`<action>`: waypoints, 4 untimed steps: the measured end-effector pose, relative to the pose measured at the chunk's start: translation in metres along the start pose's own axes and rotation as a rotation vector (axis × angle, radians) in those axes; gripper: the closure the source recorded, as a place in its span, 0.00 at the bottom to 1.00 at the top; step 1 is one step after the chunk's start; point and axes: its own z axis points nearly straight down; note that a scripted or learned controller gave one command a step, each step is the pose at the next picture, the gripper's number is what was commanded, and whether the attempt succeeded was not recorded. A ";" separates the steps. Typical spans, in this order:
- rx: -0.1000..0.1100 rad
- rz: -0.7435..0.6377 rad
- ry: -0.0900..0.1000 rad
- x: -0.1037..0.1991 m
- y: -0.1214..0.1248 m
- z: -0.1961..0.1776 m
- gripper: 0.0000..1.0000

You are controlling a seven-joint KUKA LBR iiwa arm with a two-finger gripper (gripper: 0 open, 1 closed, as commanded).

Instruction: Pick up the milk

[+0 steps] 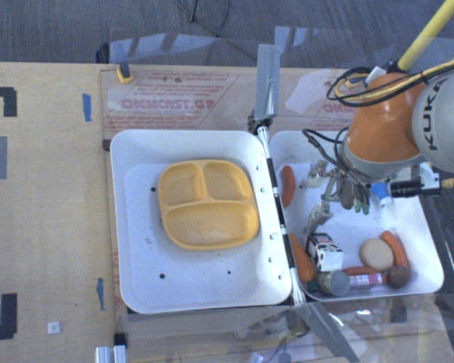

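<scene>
- Yellow divided tray [209, 203] lay in the middle of the left bin [136, 278].
- Gripper [323, 203] hung over the right bin [427, 237], near its centre, just above the milk carton [325, 251].
- Carton sat toward the front edge, beside a carrot [302, 258].
- Sausage [287, 185] lay along the left wall.
- Bottle [352, 281], egg-like ball [377, 253] and another sausage [396, 246] clustered at the front right corner.

grey arm [439, 119], orange wrist band, black and yellow cables, metal gripper [325, 203]
</scene>
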 end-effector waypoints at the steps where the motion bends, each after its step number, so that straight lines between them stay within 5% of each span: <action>1: -0.004 0.003 -0.007 -0.002 0.001 -0.012 1.00; 2: -0.004 0.003 -0.037 -0.010 0.001 -0.020 0.00; 3: 0.001 -0.026 -0.108 0.023 -0.017 -0.025 0.00; 4: 0.000 0.039 0.000 0.026 0.054 -0.099 0.00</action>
